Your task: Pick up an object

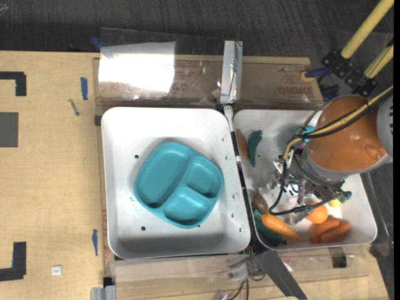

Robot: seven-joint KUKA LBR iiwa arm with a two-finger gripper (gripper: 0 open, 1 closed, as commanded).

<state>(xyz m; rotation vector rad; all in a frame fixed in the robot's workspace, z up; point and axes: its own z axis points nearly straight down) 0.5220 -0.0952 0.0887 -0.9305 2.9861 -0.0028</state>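
Left bin holds a teal divided plate, lying flat near its middle, well apart from the action. Right of the divider between the bins, the right bin carries the pickable clutter: a teal curved piece near the divider, a brown object below it, a carrot-like orange item at the near wall, and further right a small orange ball and a reddish-orange piece. The gripper hangs low over that near cluster, right of the divider, under the orange wrist band. Fingers: cannot tell whether spread or pressed together; cables and the wrist body mask them. Judgement: the step is the descent onto one item; doing it well means centring on a single piece, likely the carrot or ball, and straddling its narrow side so neighbours are not nudged. Contact with any object cannot be made out.
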